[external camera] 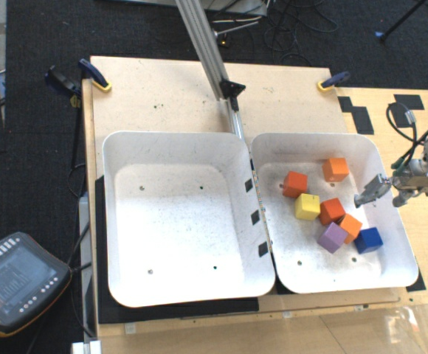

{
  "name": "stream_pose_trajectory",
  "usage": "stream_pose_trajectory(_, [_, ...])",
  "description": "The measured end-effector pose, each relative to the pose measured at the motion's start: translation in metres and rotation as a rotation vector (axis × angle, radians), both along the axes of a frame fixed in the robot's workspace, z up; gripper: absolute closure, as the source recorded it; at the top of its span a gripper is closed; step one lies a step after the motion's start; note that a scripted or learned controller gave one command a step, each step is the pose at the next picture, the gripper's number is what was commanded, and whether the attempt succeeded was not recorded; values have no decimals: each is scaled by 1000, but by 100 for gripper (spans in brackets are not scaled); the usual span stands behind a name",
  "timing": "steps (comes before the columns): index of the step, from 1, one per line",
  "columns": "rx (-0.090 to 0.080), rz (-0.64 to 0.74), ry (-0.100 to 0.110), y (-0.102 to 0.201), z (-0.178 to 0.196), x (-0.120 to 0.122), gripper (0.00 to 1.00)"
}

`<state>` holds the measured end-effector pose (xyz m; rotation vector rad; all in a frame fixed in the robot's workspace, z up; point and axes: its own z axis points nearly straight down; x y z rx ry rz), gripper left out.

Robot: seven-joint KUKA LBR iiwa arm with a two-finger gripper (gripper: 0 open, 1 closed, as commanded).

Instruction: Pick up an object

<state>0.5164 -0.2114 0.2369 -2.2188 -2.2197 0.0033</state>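
Over the right bin's far-right wall: jaws reaching in from the right edge, fingers apart, open, nothing between them. Tips just above the bin floor, pointing left toward the blocks, apart from all of them.

Inside the right bin, 7 blocks noted:
- orange block, nearest the back wall, standing alone
- red-orange block, left of centre, alone
- yellow block, just below the red-orange block
- red block, beside the yellow block, nearest to the jaws
- purple block, in front, touching or nearly touching its neighbours
- small orange block, between the red and blue ones
- blue block, at the cluster's right end, toward the front wall

Left bin beside it, sharing the middle edge. Both bins seated on the table. Handheld pendant at lower left, off the table.
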Motion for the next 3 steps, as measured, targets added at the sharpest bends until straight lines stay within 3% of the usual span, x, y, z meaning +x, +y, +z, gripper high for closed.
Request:
stream_pose_trajectory(2, [-2, -2, -3, -7, -102, -8, 0])
stream_pose_trajectory(3, [-3, 0, -8, -7, -89, -6, 100])
